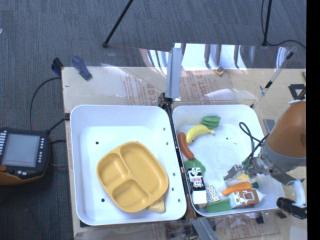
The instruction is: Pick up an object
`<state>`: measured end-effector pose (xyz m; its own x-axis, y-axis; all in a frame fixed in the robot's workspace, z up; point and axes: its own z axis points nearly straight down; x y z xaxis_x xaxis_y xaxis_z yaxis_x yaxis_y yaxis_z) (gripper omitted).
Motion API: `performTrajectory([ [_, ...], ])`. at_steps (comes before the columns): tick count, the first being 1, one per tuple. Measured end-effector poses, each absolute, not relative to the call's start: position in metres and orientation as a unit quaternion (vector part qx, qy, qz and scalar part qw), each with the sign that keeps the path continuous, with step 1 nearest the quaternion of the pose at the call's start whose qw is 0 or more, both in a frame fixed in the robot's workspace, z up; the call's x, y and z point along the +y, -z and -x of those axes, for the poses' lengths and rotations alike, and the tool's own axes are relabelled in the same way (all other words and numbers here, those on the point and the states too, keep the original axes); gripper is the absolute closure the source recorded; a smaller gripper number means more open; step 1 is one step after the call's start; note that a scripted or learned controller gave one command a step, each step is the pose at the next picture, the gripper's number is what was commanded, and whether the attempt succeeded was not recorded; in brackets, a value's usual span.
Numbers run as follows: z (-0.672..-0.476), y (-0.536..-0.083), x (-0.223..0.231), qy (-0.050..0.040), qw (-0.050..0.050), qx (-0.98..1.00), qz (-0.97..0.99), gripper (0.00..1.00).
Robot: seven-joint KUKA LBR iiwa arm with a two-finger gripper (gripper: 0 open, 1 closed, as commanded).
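My gripper [243,172] hangs low over the front right part of the right bin [227,110], its fingers open and nothing between them. Directly under it lies a small yellow piece [243,176]. Just in front are an orange carrot [237,187] and an orange-and-white carton [246,199]. A green cucumber [218,207] lies at the bin's front edge. Farther back in the bin are a banana [199,132], a green leafy piece [211,120] and a red sausage [186,145].
A green broccoli-like toy [195,165], a black-and-white carton [195,178] and a small white packet [212,193] line the right bin's left wall. The left bin [80,134] holds a yellow divided plate [132,176]. A tablet [20,151] sits off the bench at left.
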<state>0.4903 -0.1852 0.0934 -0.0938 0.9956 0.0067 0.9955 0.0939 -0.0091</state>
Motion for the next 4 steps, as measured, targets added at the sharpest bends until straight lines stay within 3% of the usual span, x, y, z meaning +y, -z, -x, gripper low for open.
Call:
performTrajectory([
  [1,-0.476,-0.086,-0.193,0.0001,0.002,-0.666,0.746,0.00],
  [2,-0.477,-0.096,-0.193,0.0012,0.002,-0.665,0.747,1.00],
  [3,-0.476,-0.095,-0.193,0.0004,0.003,-0.665,0.747,0.00],
  [4,-0.496,-0.085,-0.184,-0.0005,0.003,-0.688,0.726,0.00],
])
